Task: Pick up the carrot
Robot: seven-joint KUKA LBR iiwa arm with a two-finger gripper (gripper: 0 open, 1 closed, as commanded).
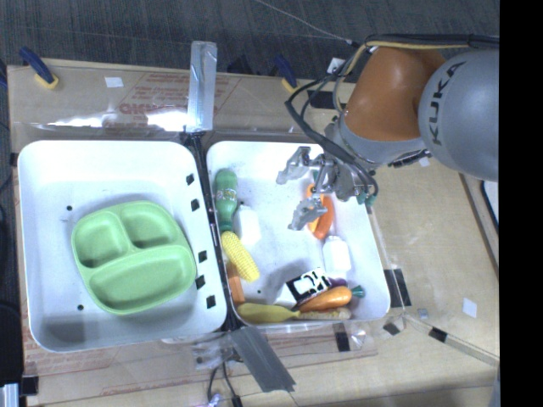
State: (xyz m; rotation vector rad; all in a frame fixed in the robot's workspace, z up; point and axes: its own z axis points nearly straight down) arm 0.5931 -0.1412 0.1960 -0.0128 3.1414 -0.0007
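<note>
The grey arm (462, 113) bears the brand name "KUKA" in dark letters.

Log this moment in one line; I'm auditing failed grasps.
phase: grasp attempt | gripper: open, over right bin | carrot: beside fingers, not held

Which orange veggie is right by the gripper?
The orange carrot under the gripper, near the right bin's far right side. The other carrot lies at the bin's front edge, beside the banana.
</note>
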